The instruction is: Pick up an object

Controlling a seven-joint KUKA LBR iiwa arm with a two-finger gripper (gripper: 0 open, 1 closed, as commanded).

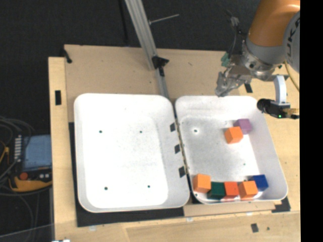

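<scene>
You find almost nothing to read here. On the grey arm (291, 32), at the right edge beside the orange band, you see part of some dark lettering, cut off by the frame and too incomplete to make out as a word. The blocks, the two white bins and the bench carry no legible text, labels or numbers that you can read at this size.

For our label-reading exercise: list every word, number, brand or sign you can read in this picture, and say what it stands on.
Partial dark letters on the grey arm casing: cut off at the edge, not readable.
Blue-screened handheld pendant beside the bench: any text too small to read.
White bins and coloured blocks: no markings.
</scene>
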